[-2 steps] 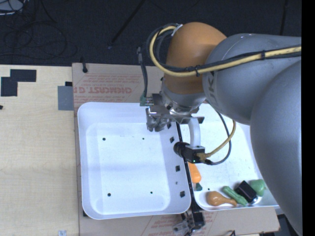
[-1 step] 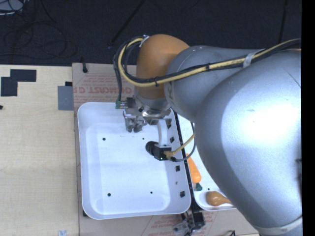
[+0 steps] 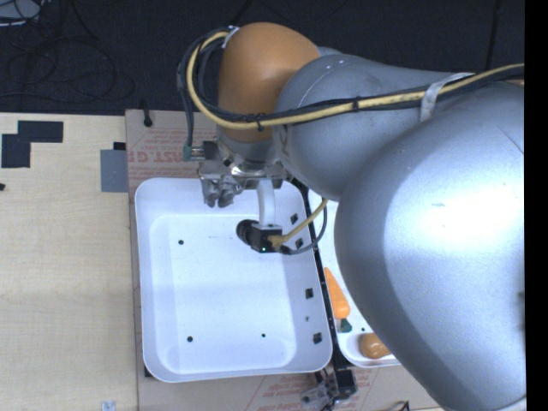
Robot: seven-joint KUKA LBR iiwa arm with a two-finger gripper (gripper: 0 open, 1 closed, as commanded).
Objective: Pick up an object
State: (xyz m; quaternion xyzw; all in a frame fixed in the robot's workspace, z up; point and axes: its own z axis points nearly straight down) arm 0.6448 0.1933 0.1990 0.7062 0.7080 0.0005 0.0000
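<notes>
Two bins [image 3: 150, 255], perhaps two orange objects [image 3: 336, 296]

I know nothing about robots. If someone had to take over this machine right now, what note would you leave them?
Gripper: hanging over the far edge of the shallow white bin on the view's left, with nothing visibly held.
Things: a long orange carrot-like piece and a rounded tan-orange lump lie in the other white bin, largely covered by the grey arm.
Done: nothing picked up yet.
Left: bring the gripper over one object, close on it and lift it.
</notes>
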